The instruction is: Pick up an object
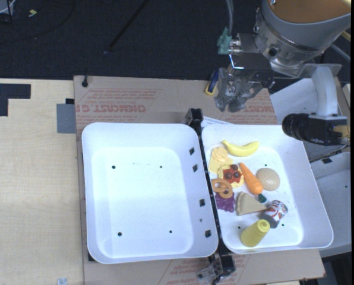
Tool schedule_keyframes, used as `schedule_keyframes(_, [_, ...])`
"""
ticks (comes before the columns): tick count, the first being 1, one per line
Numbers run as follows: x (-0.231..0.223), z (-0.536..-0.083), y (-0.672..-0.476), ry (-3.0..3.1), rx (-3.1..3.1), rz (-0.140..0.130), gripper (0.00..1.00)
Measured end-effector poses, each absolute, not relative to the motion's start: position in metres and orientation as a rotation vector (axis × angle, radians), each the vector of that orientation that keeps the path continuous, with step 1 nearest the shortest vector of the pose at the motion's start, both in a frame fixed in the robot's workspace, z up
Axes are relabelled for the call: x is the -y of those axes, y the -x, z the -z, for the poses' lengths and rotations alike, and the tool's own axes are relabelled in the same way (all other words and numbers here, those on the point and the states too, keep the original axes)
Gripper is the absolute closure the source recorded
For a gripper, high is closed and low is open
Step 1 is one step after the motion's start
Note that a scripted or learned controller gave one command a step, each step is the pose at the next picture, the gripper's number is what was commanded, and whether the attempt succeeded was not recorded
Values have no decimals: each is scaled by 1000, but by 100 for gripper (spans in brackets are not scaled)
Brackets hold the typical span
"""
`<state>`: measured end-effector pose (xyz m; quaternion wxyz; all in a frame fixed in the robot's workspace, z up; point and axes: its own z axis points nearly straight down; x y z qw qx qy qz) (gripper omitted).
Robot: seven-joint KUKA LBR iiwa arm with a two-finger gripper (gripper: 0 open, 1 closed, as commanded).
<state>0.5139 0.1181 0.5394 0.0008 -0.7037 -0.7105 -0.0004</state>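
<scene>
Curved banana [241, 148], tapered carrot [250, 179], rounded yellow cup [255, 233]

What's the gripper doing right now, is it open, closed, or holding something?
Gripper: raised beyond the far rim of the right bin, nothing seen between its fingers; open or closed cannot be told.
</scene>
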Motion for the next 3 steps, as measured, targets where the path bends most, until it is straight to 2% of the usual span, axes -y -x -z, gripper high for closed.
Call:
schedule_keyframes(1, [-131,-455,-474,2213,2220,-16,100])
schedule_keyframes(2, [-122,-349,-475,2218,2216,-21,100])
schedule_keyframes(3, [-108,-428,-476,2222,2224,5,100])
